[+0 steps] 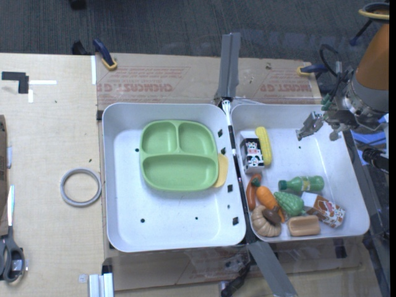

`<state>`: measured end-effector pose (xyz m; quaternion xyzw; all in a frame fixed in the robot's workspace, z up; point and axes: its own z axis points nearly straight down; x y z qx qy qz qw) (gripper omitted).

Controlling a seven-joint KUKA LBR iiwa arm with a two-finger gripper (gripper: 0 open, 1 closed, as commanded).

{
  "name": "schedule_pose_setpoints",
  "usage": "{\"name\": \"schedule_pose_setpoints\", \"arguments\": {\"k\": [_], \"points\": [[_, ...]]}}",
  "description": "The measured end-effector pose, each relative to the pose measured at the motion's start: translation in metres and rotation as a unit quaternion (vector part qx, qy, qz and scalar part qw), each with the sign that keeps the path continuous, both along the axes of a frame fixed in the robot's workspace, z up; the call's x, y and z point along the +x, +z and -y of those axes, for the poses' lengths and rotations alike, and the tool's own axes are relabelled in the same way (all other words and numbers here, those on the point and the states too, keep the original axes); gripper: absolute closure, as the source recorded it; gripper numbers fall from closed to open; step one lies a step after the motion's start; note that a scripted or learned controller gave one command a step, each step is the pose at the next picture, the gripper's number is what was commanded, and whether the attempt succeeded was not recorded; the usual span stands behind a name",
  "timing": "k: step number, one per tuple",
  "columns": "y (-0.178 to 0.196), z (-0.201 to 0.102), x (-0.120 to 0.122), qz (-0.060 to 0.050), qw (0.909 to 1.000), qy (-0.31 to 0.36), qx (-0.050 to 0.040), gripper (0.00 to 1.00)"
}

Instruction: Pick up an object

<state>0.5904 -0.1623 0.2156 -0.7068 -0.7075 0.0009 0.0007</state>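
Observation:
The right bin point(346, 166) holds several toy foods: a yellow corn cob point(263, 143), a black-and-white carton point(252, 153), a green bottle point(302, 184), a carrot point(266, 197), a green leafy piece point(289, 203), a brown pastry point(265, 223), a tan loaf point(304, 226) and an orange patterned packet point(328, 211). My gripper point(321, 129) hangs over the bin's upper right part, above bare floor, well apart from the foods. Its two fingers stand spread, with nothing between them.
The left bin point(124, 215) carries a green divided plate point(179, 155) with a yellow piece point(222, 170) at its right edge. On the bench at left lie a tape ring point(81, 186) and scissors point(11, 255). Blue clamps point(105, 54) sit at the cardboard's back.

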Motion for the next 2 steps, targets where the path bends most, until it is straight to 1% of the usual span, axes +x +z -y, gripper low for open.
{"name": "schedule_pose_setpoints", "arguments": {"k": [1, 2], "points": [[-0.078, -0.046, -0.070, -0.001, 0.9996, -0.027, 0.0003, 0.00], [-0.120, -0.050, -0.106, 0.007, 1.0000, -0.004, -0.0037, 0.00]]}}
